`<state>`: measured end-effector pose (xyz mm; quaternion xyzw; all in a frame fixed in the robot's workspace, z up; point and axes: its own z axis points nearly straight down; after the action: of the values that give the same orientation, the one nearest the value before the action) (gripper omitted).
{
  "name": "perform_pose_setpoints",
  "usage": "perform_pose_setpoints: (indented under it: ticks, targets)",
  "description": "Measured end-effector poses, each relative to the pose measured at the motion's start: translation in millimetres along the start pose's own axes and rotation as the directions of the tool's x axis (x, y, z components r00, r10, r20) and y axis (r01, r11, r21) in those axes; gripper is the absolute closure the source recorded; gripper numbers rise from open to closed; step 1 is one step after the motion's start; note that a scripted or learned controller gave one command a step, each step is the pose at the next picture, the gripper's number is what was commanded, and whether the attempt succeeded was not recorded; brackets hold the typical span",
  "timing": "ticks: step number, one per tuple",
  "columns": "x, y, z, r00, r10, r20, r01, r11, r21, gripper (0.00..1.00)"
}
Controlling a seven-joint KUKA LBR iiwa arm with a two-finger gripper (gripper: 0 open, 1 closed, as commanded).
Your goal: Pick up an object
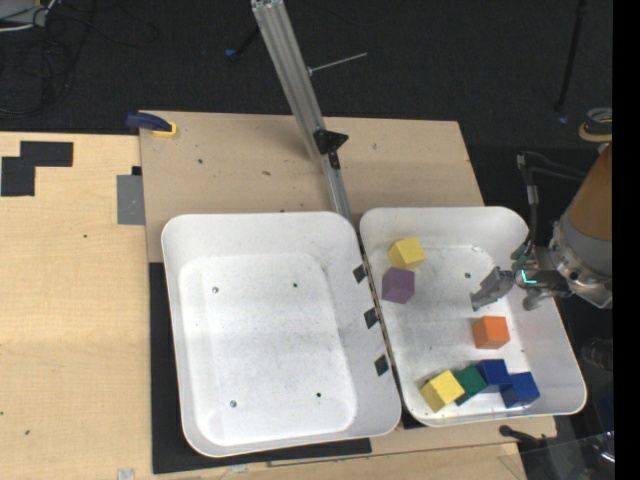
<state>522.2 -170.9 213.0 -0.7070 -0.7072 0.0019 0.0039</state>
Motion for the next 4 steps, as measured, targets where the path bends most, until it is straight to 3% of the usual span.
perform_pose_setpoints:
  ticks: [1, 2, 3, 4]
  targets:
    - [-0.8, 0.8, -2.5, 1.000, 0.002, 0.001, -0.002, 1.000, -0.005, 0.00]
    - [6.4, -8.0, 50.7, 1.000, 0.001, 0.000, -0.001, 1.000, 0.001, 0.00]
    - [11.2, -4.4, 92.1, 1.000, 0.008, 0.009, -0.008, 1.000, -0.013, 0.00]
    - [9.2, 1.2, 93.3, 1.000, 0.006, 0.012, -0.006, 0.999, -0.031, 0.00]
